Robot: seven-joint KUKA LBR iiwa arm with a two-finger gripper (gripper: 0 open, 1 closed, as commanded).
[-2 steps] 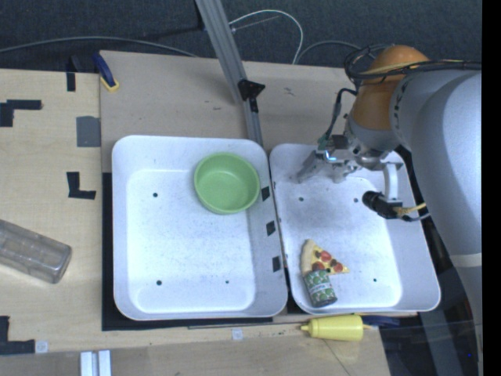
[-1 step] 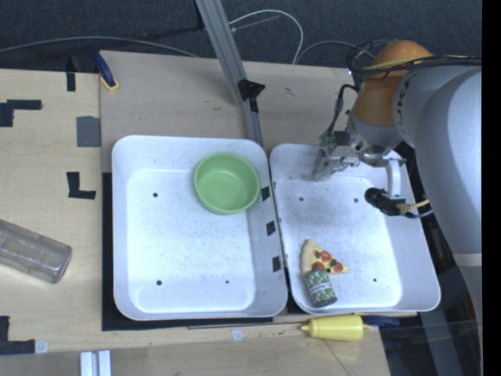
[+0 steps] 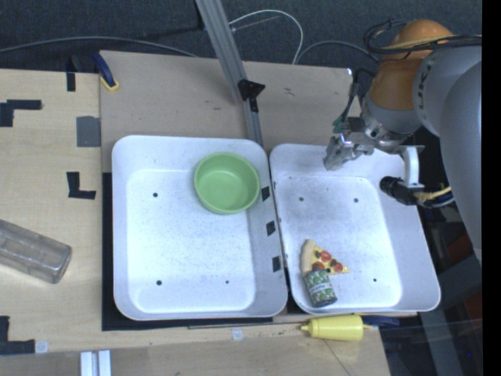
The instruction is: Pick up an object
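A toy pizza slice point(image 3: 323, 258) lies in the near part of the right bin point(image 3: 391, 233). A small green can point(image 3: 319, 287) lies just in front of it, touching it. A green bowl point(image 3: 227, 182) sits upright at the back right of the left bin point(image 3: 156, 233). My gripper point(image 3: 338, 154) hangs over the back edge of the right bin, well away from the pizza slice and the can. Nothing shows between its fingers.
A yellow bottle point(image 3: 337, 328) lies on the bench just outside the right bin's near edge. A clear plastic cylinder point(image 3: 31, 251) lies on the bench at far left. A grey pole point(image 3: 227, 53) slants down to the gap between the bins at the back.
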